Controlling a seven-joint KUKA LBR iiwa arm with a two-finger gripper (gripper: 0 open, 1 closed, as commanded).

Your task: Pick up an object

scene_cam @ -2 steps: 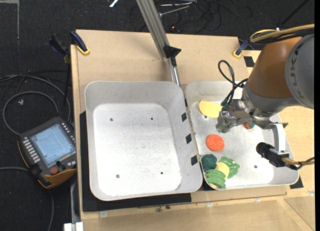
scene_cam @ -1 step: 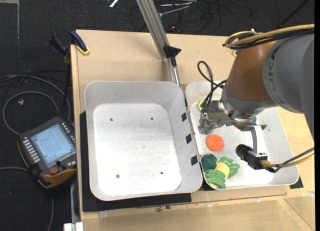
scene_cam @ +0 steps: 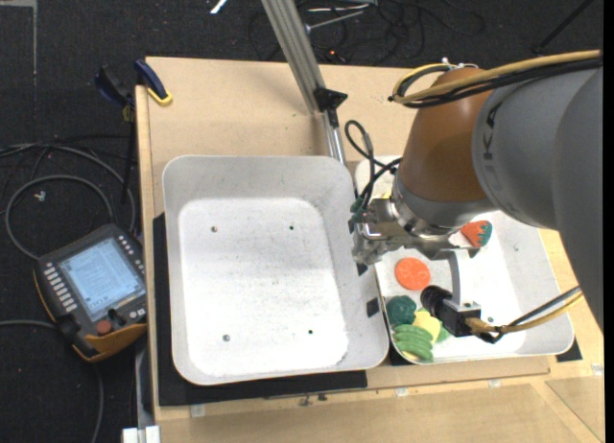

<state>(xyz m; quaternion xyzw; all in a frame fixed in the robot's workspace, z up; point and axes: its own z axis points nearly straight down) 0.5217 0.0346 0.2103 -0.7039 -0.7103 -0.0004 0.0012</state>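
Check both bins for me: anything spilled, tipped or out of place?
Nothing stands out. The flat orange disc, the green lumpy toys, the small yellow piece and the red-and-teal piece all lie inside the right white bin, which sits beside the left white bin.

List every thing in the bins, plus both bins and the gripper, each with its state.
left bin, level on the bench beside the right bin
right bin, level, holding all the pieces
orange disc, flat in the right bin
green pieces, heaped in its near left corner
yellow piece, lying against the green pieces
red-and-teal piece, partly hidden by the arm
gripper, over the right bin's left edge
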